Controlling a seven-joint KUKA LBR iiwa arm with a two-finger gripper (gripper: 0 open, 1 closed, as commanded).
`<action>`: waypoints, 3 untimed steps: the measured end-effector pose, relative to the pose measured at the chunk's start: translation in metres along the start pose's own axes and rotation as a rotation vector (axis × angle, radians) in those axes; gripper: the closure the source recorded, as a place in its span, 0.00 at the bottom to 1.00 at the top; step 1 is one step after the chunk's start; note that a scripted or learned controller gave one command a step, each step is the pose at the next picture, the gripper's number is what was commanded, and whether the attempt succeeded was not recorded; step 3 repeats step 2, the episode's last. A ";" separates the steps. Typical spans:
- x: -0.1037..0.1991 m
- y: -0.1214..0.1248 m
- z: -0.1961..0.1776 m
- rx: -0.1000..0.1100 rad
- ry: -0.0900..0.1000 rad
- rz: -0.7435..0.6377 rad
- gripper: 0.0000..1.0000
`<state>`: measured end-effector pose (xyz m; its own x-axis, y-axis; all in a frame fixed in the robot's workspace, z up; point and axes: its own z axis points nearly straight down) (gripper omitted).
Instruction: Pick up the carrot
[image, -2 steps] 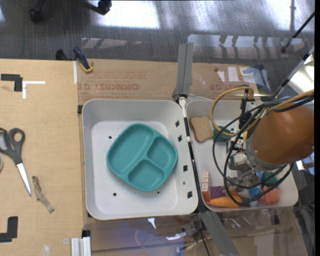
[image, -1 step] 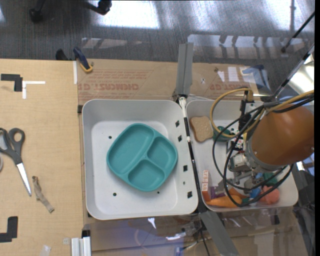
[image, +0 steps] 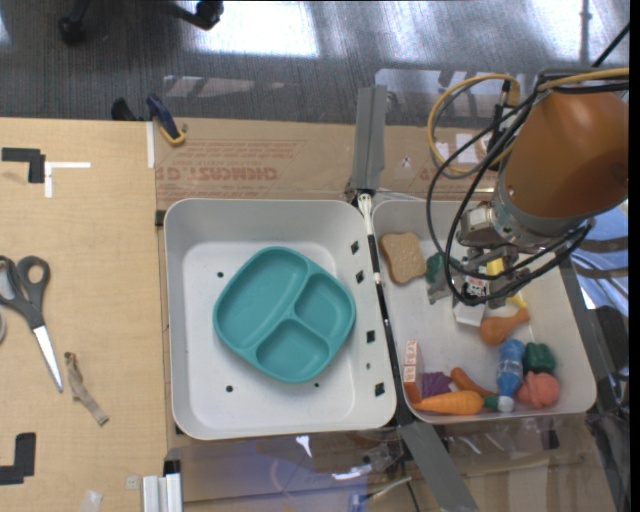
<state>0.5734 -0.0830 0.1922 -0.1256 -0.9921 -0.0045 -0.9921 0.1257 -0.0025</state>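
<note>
Where cables crowd, claw (image: 470, 290) (tips obscured) above carrot (image: 452, 403).

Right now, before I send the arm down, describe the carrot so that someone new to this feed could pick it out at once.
Look in the right-hand bin, along its near edge. The carrot lies there on its side, a tapered orange piece between a purple toy and a blue bottle. It is longer and more pointed than the round pinkish ball nearby.
</note>
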 end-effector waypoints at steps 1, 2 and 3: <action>-0.050 0.058 0.001 -0.003 0.001 0.087 0.00; -0.001 0.096 0.001 -0.003 0.002 0.166 0.00; -0.001 0.096 0.001 -0.003 0.002 0.166 0.00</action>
